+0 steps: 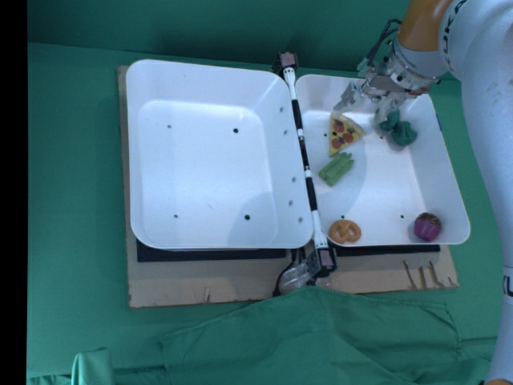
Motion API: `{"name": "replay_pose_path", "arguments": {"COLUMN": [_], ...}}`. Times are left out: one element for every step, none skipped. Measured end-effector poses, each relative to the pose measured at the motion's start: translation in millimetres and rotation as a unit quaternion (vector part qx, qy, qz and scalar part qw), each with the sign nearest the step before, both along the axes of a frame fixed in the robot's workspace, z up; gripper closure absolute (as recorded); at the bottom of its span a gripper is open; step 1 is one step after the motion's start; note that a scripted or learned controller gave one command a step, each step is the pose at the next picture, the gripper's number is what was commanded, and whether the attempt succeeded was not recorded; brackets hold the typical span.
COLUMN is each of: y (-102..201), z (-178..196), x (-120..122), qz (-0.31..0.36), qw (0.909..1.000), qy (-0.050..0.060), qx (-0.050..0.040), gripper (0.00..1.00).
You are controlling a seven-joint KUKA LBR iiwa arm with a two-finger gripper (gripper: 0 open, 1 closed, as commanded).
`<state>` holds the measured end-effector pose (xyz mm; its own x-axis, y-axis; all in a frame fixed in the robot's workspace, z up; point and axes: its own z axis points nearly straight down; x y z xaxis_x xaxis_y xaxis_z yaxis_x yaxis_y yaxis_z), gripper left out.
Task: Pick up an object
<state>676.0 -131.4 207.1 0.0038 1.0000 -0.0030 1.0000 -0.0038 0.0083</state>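
The arm [473, 46] reaches in over the right bin [449, 191], and its gripper [383, 96] hangs low above the far part of that bin, so the step in hand looks like the approach to a pick rather than a lift. The 2 fingers stand apart, with nothing between them. The likeliest target is the dark green toy [397, 130], a lumpy, knotted shape that lies just beside the fingers, near the far right of the bin floor; whether a fingertip touches it cannot be told. The next move calls for the gripper to centre over that toy, drop so the fingers straddle it, and close before rising. Its uneven form may let it slip sideways out of a pinch. Other choices lie in the same bin: a pizza slice [344, 132] just to the left of the gripper, a bunch of green beans [337, 168] nearer the middle, a pretzel [345, 231] by the near edge, and a purple cupcake [427, 226] in the near right corner. The left bin [152, 79] holds no toys.
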Motion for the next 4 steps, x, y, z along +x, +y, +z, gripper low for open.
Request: {"name": "replay_pose_path", "arguments": {"y": [26,24,23,19], "z": [-21,-7,38,104], "x": [-68,-64,-63,-66], "qz": [0.000,-0.001,-0.008,-0.014], "qw": [1.0000,0.9999,1.0000,0.9999], "qy": [-0.005,-0.010,0.000,-0.002], "qx": [-0.0014,-0.0026,0.0004,0.0002], "gripper": [0.00,1.00,1.00,1.00]}}
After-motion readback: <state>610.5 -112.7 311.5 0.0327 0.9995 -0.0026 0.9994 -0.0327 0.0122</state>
